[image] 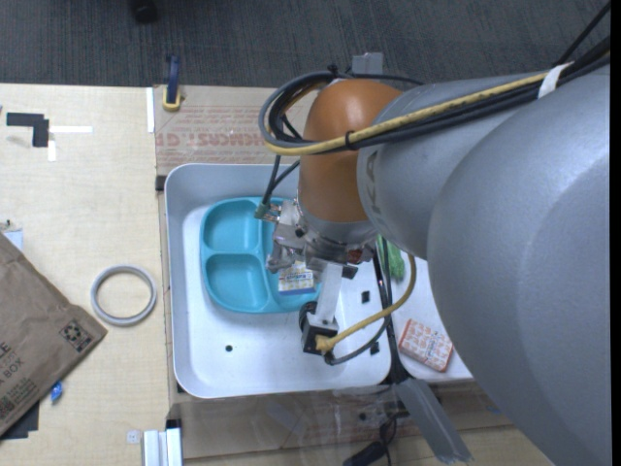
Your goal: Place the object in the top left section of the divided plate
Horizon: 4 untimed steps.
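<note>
Pale wooden bench (78, 212) carries a white bin (194, 357), and in its left half lies a teal divided plate (233, 255). The plate's two visible sections hold nothing; its right side is hidden under the arm. The pincer (291, 260) hangs over that right side, and whether it is clenched, released or grasping anything cannot be told. A green item (391, 258) and a red patterned packet (425, 345) lie right of it. A grey tape ring (123, 293) rests on the bench.

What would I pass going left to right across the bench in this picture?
Brown cardboard box → grey ring → blue divided plate → orange-and-white packet.
</note>
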Each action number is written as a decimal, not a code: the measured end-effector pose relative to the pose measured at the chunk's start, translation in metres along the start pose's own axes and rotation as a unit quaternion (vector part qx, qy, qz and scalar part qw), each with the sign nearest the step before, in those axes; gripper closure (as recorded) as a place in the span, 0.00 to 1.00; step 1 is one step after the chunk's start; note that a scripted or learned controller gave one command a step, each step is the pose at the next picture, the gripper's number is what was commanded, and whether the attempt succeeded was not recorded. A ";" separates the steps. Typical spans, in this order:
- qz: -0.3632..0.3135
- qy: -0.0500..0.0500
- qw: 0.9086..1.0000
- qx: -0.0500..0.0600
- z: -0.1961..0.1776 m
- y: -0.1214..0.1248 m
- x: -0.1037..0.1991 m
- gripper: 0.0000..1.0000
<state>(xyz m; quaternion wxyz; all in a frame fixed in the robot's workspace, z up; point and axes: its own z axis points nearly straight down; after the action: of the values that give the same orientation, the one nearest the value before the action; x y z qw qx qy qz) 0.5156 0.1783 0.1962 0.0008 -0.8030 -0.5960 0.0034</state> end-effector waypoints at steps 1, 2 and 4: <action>-0.025 0.000 1.000 -0.001 -0.032 -0.022 -0.059 1.00; -0.063 0.000 0.998 -0.001 -0.011 -0.010 -0.028 1.00; -0.012 0.000 1.000 -0.001 -0.040 0.052 -0.030 1.00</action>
<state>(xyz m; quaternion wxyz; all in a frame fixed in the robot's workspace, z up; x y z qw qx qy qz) 0.5570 0.1351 0.2357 -0.0002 -0.7956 -0.6058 0.0024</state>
